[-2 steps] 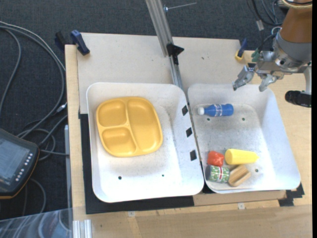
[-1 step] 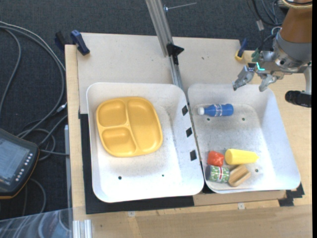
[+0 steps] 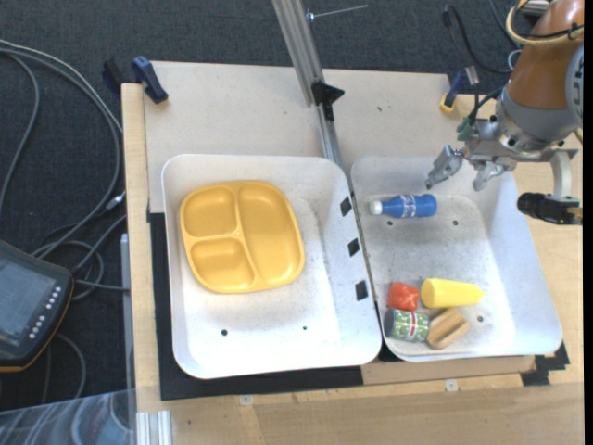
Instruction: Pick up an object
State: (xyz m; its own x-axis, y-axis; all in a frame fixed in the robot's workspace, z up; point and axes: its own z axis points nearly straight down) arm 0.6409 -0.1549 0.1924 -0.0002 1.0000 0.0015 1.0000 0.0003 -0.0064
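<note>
A yellow divided plate (image 3: 243, 236) lies in the left bin (image 3: 185, 341). In the right bin (image 3: 519, 239), a blue bottle (image 3: 404, 206) lies on its side with bare floor around it; a red, green, yellow and tan cluster (image 3: 432, 311) crowds the near edge. Above the far rim hangs the gripper (image 3: 466, 170) — fingers spread, holding nothing.

Arm (image 3: 547, 54) cut off by right edge, upper right. Tablet-like device (image 3: 28, 304) cropped at left edge. Green packet (image 3: 408, 324) lower right: print too small to read. Bench front runs off bottom.
</note>
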